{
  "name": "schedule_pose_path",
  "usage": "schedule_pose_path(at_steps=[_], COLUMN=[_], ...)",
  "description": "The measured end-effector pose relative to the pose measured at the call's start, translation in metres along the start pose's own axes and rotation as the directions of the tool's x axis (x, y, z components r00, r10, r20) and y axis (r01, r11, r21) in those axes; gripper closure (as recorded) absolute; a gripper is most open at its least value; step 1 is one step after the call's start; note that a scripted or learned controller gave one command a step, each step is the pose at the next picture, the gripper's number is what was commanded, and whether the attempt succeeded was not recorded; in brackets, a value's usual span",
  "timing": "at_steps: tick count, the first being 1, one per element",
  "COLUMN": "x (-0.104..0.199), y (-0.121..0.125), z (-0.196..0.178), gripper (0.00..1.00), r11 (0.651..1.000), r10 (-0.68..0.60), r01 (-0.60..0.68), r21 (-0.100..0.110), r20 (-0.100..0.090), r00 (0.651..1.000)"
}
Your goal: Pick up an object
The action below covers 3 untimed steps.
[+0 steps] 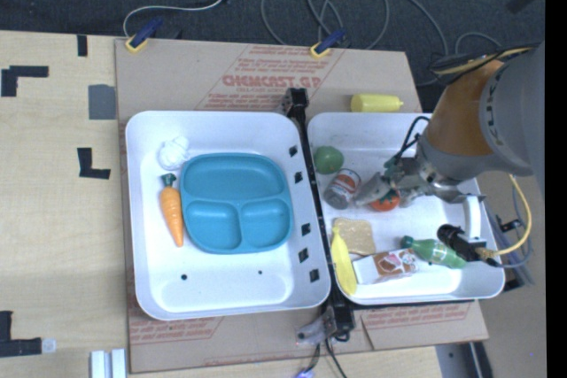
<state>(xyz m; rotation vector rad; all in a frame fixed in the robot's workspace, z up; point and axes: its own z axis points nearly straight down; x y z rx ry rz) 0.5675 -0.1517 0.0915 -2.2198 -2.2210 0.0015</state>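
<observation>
Across the bench from above, I log two white bins side by side.

Left bin [142,279]: a blue divided plate [236,201] in the middle; an orange carrot [172,212] just beside its left edge, long axis running up and down the view; a small white lump [172,152] above the carrot.

Right bin [483,283]: a green ball [329,159] and a small tin [342,187] near the dividing wall; a red tomato-like piece [384,204]; a tan slice [355,235]; a banana [343,264] along the left wall; a flat packet [390,264]; a green bottle [434,251] lying on its side, long axis left to right.

Outside the bins: a yellow block [376,103] on the cardboard above the right bin.

Claw [387,190]: low over the right bin, reaching in from the right. I cannot tell its state; the tip is too blurred.

Relation that matters: the red piece lies right at the claw tip, just below it, with the tin just to its left. I judge the red piece the likeliest pick.
</observation>
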Motion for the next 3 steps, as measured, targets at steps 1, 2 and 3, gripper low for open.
schedule_pose_path(at_steps=[1, 2, 3], x=[0.024, 0.042, 0.042], y=[-0.015, 0.017, 0.017], z=[0.005, 0.005, -0.005], gripper=[0.00, 0.00, 1.00], r11=[1.000, 1.000, 1.000], r10=[0.000, -0.001, -0.001], r01=[0.000, 0.001, 0.001], r21=[-0.008, -0.006, -0.007], r20=[0.004, 0.003, 0.003], r00=[1.000, 1.000, 1.000])
